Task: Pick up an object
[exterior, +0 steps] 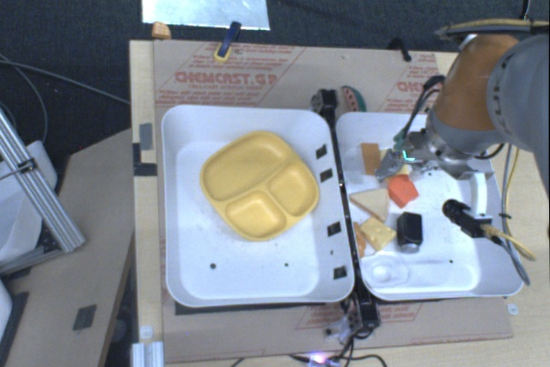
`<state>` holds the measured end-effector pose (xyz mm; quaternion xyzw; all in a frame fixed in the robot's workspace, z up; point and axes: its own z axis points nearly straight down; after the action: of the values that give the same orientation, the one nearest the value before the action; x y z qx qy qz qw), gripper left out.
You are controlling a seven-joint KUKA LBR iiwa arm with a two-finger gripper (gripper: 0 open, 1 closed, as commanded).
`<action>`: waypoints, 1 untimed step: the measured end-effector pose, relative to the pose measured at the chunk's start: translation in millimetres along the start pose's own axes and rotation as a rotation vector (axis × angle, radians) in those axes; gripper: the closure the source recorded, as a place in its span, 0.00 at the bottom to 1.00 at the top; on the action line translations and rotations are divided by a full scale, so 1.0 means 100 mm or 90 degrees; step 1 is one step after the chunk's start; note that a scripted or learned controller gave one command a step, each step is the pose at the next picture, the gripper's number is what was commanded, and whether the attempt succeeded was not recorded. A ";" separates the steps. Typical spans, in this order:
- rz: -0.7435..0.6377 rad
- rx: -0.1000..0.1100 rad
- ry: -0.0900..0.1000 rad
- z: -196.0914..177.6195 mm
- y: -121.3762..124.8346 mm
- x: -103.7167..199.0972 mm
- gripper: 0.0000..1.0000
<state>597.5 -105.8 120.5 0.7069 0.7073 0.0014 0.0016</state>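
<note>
My gripper hangs over the upper middle of the right bin. Just below it lies a red-orange block, and I cannot tell whether the two touch. A tan block sits to the gripper's left. Nearer the front are a pale wedge, a yellow chunk and a small black object. Nothing shows between the gripper's tips.
The left bin holds a yellow divided plate. The wall between the two bins runs close to the wedge and the yellow chunk. A faint clear round item lies at the right bin's front.
</note>
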 end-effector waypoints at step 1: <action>-0.004 0.000 -0.001 0.36 0.32 0.14 0.00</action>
<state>629.7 -91.4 84.8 0.7049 0.7093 0.0013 0.0021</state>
